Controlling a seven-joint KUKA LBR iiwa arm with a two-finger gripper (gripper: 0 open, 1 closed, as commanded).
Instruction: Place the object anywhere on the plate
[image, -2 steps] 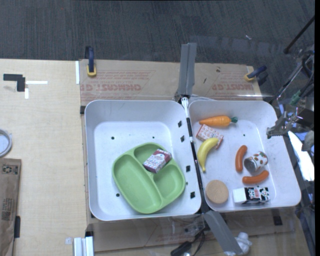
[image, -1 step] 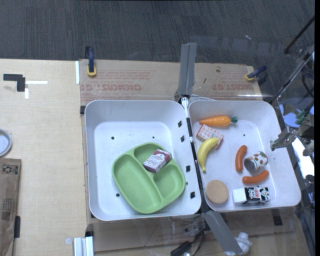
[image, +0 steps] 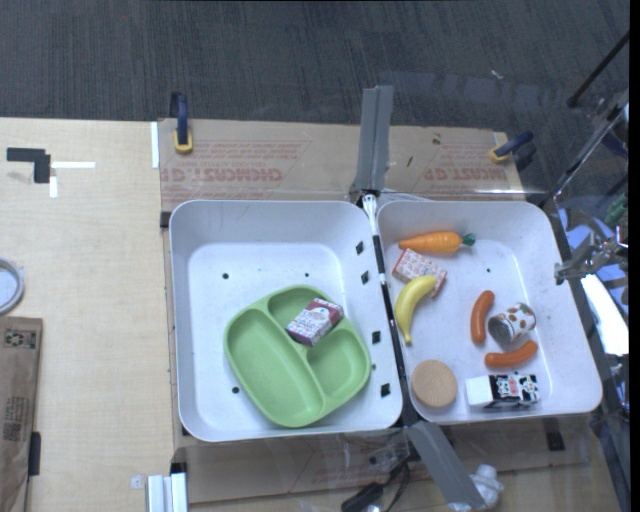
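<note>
A green plate with three compartments (image: 268, 372) lies in the left white bin (image: 196, 300), toward its front. A small red and white carton (image: 314, 322) rests on the plate's far part, lying across the ridge between compartments. Nothing is touching the carton.
The right bin (image: 565, 340) holds a carrot (image: 433, 242), a red and white packet (image: 418, 267), a banana (image: 412, 303), two red sausages (image: 482, 315), a small patterned cup (image: 512, 322), a round tan biscuit (image: 434, 383) and a black and white carton (image: 505, 389). A grey divider post (image: 375, 140) stands behind the bins.
</note>
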